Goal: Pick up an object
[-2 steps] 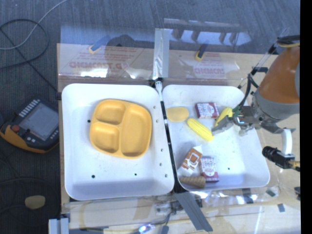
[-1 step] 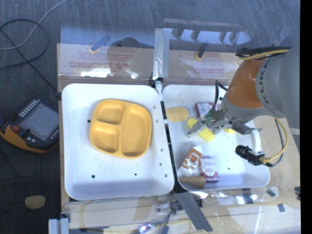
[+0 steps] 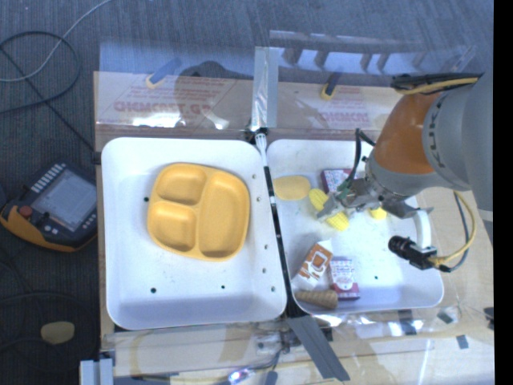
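Pincer (image 3: 350,200) low in the right shallow white bin (image 3: 401,295), among small yellow plastic pieces (image 3: 337,220); whether it is spread or pressed together cannot be told. A sound grasp likely calls for centring over one piece, clear of neighbours. The pieces lie just beside and beneath it; the yellow divided plate (image 3: 198,211) sits well apart in the left bin (image 3: 128,295).

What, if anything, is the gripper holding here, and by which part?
It cannot be told. The gripper is down in the right bin among small yellow pieces, but the wrist hides its tips, so no hold is visible.
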You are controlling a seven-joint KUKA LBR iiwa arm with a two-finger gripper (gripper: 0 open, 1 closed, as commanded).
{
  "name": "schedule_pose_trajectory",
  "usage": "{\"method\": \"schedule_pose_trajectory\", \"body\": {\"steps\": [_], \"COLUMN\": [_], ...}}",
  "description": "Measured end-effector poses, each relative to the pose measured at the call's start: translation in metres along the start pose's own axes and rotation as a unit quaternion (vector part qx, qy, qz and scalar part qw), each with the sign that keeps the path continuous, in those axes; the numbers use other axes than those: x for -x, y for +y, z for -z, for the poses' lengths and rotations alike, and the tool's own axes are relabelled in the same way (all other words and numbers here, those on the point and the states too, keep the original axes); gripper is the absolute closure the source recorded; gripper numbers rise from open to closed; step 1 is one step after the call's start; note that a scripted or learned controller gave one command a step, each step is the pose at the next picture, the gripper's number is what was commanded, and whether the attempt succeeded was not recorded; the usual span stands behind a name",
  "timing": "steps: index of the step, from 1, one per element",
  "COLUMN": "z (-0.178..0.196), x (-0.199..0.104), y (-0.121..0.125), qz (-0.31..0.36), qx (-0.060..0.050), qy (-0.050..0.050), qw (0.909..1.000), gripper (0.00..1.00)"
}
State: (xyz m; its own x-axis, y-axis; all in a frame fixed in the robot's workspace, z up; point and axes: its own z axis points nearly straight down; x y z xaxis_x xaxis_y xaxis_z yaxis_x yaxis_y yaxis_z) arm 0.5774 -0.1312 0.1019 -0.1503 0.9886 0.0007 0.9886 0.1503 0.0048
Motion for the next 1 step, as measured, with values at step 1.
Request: {"method": "schedule_pose_trajectory", "body": {"steps": [1], "z": [0.0812], "x": [-0.0541], "y": [0.0262], "qz": [-0.067], "qx": [-0.003], "qy": [-0.001], "qw": [0.9977], "gripper": [1.00]}}
